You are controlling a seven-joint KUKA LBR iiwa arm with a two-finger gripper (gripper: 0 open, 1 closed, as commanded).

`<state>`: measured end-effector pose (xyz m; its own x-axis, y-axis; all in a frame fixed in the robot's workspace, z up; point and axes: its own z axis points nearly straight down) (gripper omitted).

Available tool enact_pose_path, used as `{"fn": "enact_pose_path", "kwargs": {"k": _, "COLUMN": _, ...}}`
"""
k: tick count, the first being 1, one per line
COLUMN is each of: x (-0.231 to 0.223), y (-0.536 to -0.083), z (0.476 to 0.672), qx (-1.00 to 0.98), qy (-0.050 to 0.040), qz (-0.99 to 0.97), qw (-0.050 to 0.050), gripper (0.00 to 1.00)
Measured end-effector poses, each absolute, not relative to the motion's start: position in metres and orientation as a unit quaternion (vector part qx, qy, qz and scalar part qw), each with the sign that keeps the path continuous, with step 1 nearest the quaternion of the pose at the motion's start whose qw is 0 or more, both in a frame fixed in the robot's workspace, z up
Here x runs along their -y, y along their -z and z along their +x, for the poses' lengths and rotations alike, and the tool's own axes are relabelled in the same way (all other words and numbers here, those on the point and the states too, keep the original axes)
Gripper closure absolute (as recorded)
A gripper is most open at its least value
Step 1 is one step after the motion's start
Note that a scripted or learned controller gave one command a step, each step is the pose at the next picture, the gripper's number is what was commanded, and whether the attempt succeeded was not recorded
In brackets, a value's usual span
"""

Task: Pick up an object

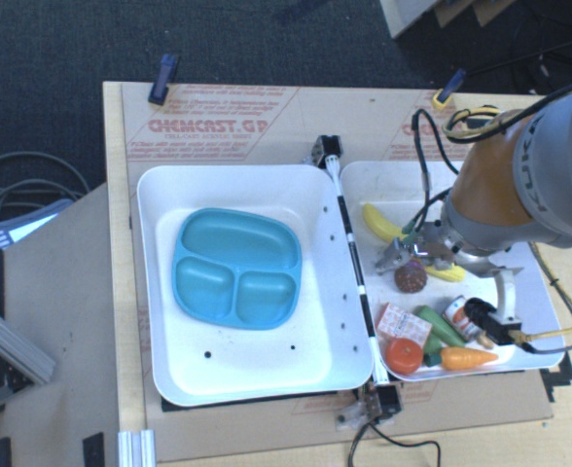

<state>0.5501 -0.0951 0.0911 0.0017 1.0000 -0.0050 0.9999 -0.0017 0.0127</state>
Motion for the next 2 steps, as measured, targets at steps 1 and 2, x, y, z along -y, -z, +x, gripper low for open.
{"fn": "enact_pose_path", "kwargs": {"k": 1, "x": 0.094, "y": -0.097, "z": 0.549, "qx": -0.707, "qy": -0.0015, "qz": 0.708, "qw": 0.003, "gripper": 1.00}}
{"fn": "enact_pose_path", "kwargs": {"k": 2, "x": 0.044, "y": -0.185, "z": 0.578, "qx": -0.708, "qy": -0.0011, "qz": 0.707, "qw": 0.001, "gripper": 1.00}}
